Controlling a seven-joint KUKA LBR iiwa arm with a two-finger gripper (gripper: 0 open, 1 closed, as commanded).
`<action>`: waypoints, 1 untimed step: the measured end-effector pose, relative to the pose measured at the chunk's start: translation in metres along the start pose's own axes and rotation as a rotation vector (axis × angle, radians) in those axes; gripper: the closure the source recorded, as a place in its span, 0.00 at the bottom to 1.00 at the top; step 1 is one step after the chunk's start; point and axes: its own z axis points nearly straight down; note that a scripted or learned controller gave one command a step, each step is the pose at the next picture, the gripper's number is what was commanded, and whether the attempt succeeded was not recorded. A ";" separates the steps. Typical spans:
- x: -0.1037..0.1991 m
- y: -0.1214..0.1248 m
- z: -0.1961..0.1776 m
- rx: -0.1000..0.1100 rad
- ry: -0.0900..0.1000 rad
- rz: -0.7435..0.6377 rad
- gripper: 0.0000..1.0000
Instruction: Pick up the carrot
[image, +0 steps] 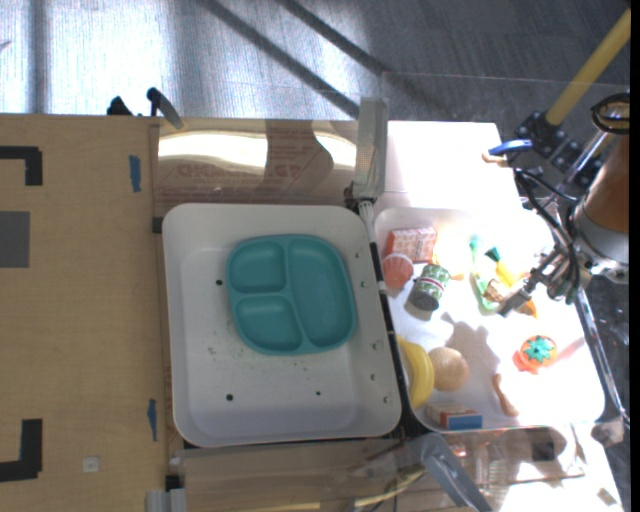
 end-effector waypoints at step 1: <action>0.012 -0.041 -0.068 0.002 0.000 -0.290 1.00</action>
